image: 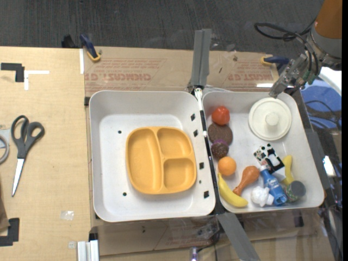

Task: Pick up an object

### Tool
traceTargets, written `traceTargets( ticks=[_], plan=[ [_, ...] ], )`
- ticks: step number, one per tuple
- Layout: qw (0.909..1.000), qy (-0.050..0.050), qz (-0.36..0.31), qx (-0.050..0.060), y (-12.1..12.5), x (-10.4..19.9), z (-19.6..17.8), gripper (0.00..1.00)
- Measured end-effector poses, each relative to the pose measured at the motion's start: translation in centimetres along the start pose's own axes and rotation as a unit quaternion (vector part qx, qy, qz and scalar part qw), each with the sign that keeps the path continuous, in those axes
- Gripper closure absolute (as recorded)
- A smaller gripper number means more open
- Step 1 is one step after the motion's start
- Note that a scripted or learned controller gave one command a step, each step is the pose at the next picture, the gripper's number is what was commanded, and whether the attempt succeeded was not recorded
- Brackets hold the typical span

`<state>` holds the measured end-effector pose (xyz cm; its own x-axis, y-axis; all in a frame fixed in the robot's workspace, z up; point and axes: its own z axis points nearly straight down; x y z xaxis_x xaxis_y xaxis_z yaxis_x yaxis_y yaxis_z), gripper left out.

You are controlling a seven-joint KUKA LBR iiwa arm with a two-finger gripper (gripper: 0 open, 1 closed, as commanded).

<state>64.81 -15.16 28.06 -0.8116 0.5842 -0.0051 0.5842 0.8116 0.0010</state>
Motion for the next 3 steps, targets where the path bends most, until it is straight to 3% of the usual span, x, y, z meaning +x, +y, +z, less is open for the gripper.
traceTargets(
  ticks=[1, 2, 3],
  plan=[
    [0.9985, 0.000, -0.055, 0.000, -6.4, -3.1, 13.1, 1.00],
    [0.9995, -0.002, -0.031, -0.001, -6.1, -3.5, 13.6, 1.00],
    [0.9941, 0.004, 0.109, 0.000, -5.6, -4.2, 14.2, 1.00]
  ],
)
